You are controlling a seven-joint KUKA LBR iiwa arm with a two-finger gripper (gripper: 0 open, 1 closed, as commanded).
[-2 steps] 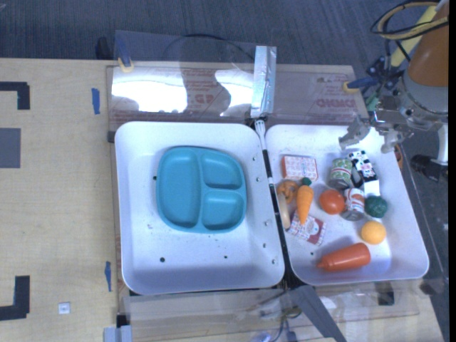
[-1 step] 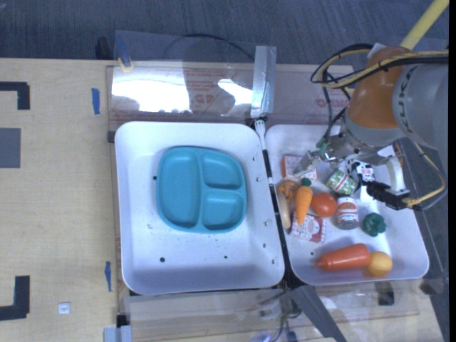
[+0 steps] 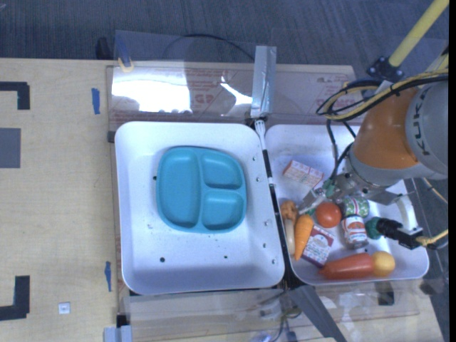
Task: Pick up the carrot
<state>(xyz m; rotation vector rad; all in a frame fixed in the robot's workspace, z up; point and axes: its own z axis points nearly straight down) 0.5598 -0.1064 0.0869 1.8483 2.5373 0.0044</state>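
The carrot [image 3: 303,235] lies in the right bin [image 3: 417,266], close to its left wall, with its long axis running near-vertically in the view: pointed tip toward the bottom, thick end toward the top. The tool [image 3: 329,192] hangs just up and right of it, over the tomato [image 3: 328,214], so the carrot sits down and to the left of the tool. Whether the tool is spread or pressed together, I cannot tell. A red packet [image 3: 318,248] touches the carrot's right side, so I judge a grasp across the short axis will be tight
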